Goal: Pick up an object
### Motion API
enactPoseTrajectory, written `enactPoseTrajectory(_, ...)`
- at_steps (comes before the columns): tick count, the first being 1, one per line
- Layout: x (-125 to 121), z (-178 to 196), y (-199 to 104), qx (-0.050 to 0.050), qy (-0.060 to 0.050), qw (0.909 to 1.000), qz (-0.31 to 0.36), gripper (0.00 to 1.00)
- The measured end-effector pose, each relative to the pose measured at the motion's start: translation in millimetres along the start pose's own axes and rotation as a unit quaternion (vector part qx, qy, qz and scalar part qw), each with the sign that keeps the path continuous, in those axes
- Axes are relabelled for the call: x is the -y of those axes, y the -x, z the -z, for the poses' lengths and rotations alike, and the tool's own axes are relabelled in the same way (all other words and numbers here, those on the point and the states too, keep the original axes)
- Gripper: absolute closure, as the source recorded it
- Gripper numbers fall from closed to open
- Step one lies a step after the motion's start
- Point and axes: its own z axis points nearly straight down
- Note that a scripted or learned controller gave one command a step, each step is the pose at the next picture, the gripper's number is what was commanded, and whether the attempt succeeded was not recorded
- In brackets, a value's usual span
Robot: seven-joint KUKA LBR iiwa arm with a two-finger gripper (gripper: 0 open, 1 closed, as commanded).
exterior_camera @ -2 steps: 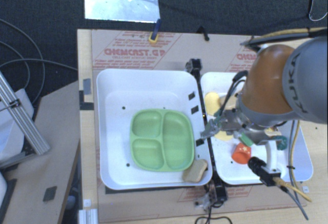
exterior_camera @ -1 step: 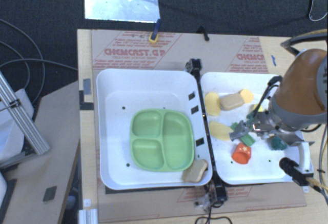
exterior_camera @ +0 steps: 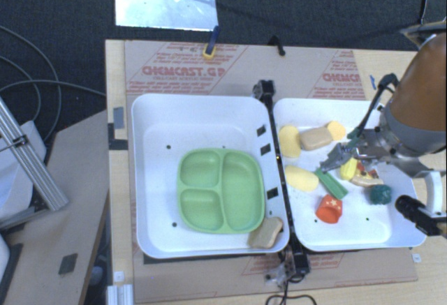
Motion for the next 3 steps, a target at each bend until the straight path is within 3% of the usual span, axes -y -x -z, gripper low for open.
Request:
enactPoseTrajectory(1,4.4,-113.3,73.7,0.000,-0.008,1.0000,-0.005,0.00)
enactPoseTrajectory(2,-44.2,-179.6,20.6,0.000,-0.002,1.0000,0.002,0.00)
enactPoseTrajectory(3,2.5,-175.0,20.5,0.001,0.000,1.0000,-0.002,0.00)
